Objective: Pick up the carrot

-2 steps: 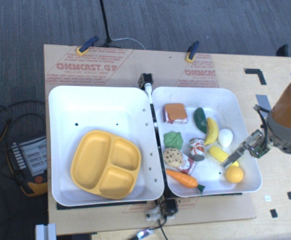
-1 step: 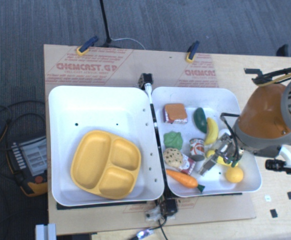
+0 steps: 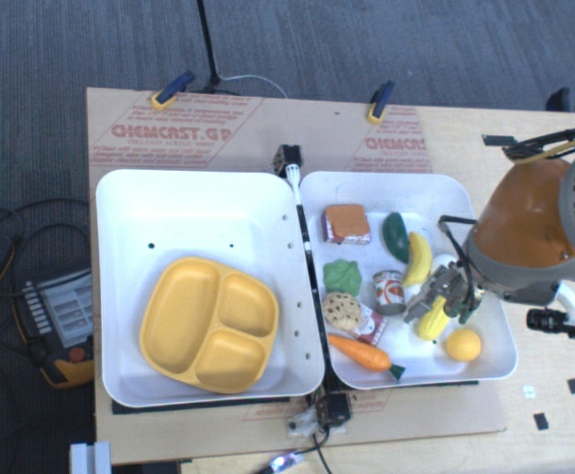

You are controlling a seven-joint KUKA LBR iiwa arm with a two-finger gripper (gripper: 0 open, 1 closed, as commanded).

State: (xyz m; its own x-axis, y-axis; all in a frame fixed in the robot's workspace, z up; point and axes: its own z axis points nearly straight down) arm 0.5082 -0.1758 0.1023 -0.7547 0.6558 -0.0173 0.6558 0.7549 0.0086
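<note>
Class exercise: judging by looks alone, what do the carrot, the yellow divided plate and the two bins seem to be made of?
Carrot: likely moulded plastic toy food; even orange surface, dark green stub end. Yellow divided plate: probably plastic, matte to slightly glossy; one uniform colour, rounded moulded compartments. Left bin and right bin: smooth white plastic by the look, with rounded corners; the material is not certain.

Lighting was even and diffuse, moderately bright, from overhead. The two white bins (image 3: 120,205) read bright but were not blown out; soft, short shadows lay along their inner walls and under the yellow divided plate (image 3: 208,324). No hard glare seen. The carpet (image 3: 70,28) was dim by comparison. The frame was low in resolution and slightly soft: small items in the right bin (image 3: 495,363) and the printing on the bench (image 3: 169,132) looked fuzzy.
</note>
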